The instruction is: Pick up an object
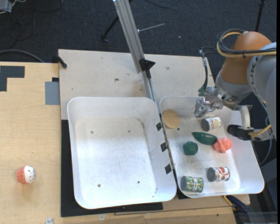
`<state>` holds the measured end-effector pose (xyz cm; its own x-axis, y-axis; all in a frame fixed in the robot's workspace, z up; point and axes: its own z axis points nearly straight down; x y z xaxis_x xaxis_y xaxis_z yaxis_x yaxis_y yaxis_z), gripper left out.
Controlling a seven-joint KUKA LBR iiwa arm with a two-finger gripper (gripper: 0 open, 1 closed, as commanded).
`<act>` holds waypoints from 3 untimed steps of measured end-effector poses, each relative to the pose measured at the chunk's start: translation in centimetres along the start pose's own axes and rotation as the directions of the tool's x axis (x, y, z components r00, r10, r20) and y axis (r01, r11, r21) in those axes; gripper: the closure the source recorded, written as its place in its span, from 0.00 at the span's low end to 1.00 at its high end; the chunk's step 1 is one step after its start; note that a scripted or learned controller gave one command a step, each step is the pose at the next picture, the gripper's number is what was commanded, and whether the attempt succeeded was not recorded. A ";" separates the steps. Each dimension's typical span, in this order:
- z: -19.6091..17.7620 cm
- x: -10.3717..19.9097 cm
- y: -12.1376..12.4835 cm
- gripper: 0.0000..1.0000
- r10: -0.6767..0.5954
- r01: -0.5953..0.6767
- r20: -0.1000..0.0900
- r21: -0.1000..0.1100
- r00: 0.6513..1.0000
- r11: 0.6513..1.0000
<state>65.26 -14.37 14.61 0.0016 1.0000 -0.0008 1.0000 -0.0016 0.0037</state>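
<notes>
From the camera fixed above the bench [102, 73], we look down on two shallow white bins set side by side. The left bin [79, 120] lies bare and white, and the right bin [252, 176] holds the objects. The grey arm [263, 78], with its orange band, reaches in from the right, and its gripper [204, 107] hangs low over the far part of the right bin; we cannot tell how it is set. Just beside the gripper a small white can [211, 123] lies on its side. A tan rounded object [171, 119] sits near the bin's left wall. Toward the middle we see a dark green leaf-shaped piece [205, 137], a round green object [190, 148] and an orange-pink object [222, 145] close together. At the near edge a green-labelled can [192, 184] and a red-and-white can [218, 174] lie side by side. Well apart, on the wooden surface to the left, rests a small orange-and-white toy [25, 175].
</notes>
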 end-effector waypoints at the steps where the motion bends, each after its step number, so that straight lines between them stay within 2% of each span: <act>1: -5.0 0.7 -0.4 1.00 -0.003 0.003 0.000 0.000 1.000 1.000; 2: -10.7 -0.1 0.3 1.00 -0.006 0.006 0.001 -0.002 1.000 1.000; 3: -9.4 4.8 -1.3 1.00 -0.005 0.005 -0.003 0.008 1.000 1.000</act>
<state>63.98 -9.59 24.00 -0.0036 1.0000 0.0023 1.0000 0.0036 -0.0045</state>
